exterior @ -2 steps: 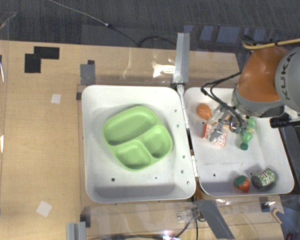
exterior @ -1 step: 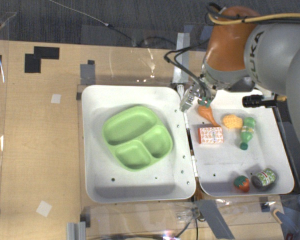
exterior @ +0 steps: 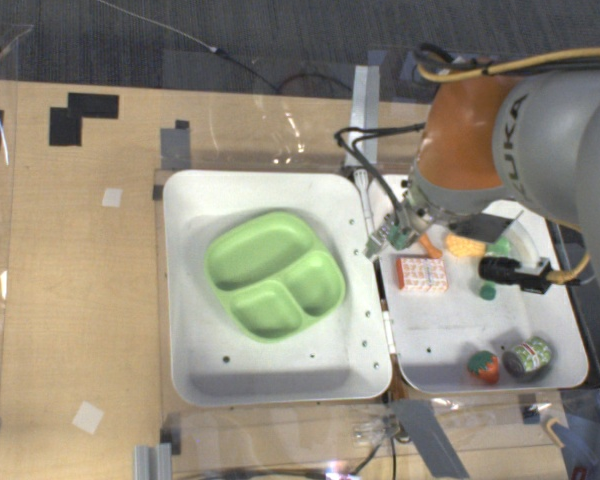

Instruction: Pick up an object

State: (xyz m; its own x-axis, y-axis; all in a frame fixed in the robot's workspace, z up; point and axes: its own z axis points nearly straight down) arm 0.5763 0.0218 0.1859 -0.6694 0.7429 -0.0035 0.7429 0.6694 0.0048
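My gripper (exterior: 392, 236) hangs low over the left edge of the right bin (exterior: 450, 318), near the wall between the two bins. Just below and right of it lies a small white box with a red pattern (exterior: 422, 274). An orange piece (exterior: 435, 251) and a yellow piece (exterior: 465, 246) lie close to the gripper's right side, partly under the wrist. A small green thing (exterior: 488, 291) sits further right. Near the bin's front edge are a red tomato-like ball (exterior: 483, 366) and a small green-labelled can (exterior: 528, 356).
The left bin (exterior: 195, 348) holds a green divided plate (exterior: 273, 273), tilted in its middle. The arm's grey and orange body covers the right bin's back part. A dark wedge-shaped thing (exterior: 486, 228) shows beside the yellow piece. Bare wooden bench lies to the left.
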